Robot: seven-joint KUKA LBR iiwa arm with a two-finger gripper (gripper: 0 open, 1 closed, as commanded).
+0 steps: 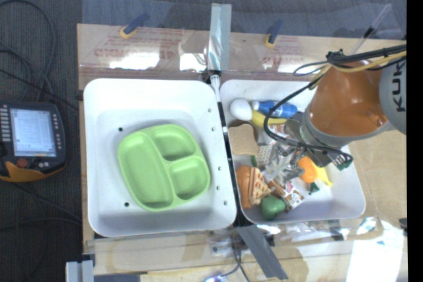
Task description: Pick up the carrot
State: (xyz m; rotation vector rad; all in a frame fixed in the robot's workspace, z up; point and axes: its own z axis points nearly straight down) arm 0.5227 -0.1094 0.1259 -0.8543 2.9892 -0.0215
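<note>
The carrot [308, 170] is a small orange piece lying in the right bin [344, 205], toward its right side, touching a yellow item [324, 176]. My gripper [280, 162] hangs low over the bin's middle, just left of the carrot, among crowded toy food. The arm's orange band [347, 102] and grey wrist cover the bin's upper right part. I see nothing clearly held by the gripper.
The left bin [106, 208] holds a green divided plate [164, 166]. In the right bin lie a white round item [239, 109], a blue bottle [277, 107], a bread-like slice [250, 185], a green ball [271, 208] and a small printed pack [295, 195]. Black cables [291, 99] loop above.
</note>
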